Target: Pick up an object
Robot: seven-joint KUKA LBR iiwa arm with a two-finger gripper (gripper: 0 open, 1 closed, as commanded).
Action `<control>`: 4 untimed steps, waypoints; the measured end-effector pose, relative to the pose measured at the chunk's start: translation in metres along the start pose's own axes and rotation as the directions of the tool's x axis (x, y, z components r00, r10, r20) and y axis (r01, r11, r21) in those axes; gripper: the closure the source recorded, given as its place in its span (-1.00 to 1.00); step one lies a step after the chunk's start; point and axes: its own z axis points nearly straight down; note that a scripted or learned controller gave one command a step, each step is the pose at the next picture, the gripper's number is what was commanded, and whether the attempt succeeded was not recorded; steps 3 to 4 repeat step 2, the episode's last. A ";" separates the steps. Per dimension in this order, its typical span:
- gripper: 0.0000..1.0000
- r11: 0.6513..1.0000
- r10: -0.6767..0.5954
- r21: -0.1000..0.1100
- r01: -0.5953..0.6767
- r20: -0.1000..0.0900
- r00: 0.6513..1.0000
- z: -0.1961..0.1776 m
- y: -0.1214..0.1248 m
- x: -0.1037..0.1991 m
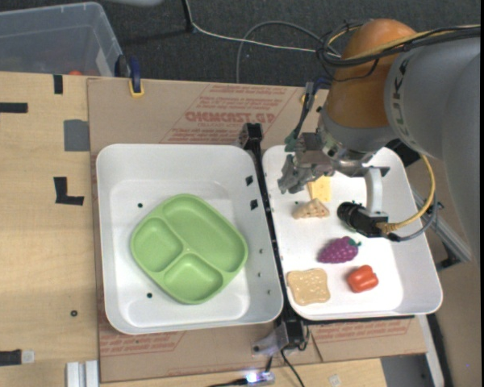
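Hovering low in the right bin with the gripper, spread of its tips impossible to tell and nothing seen pinched, a yellow cheese wedge at its 3 o'clock, a cracker at 5, grapes, toast and a red pepper farther toward 5.

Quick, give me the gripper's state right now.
Gripper: over the right bin, above the cracker and cheese; open or shut cannot be told.
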 end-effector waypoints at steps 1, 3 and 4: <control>1.00 1.000 -0.001 0.000 0.001 -0.001 1.000 -0.008 -0.024 0.051; 1.00 1.000 0.000 0.001 0.000 0.001 1.000 0.002 -0.039 0.101; 1.00 1.000 0.000 0.001 0.000 0.001 1.000 0.002 -0.039 0.101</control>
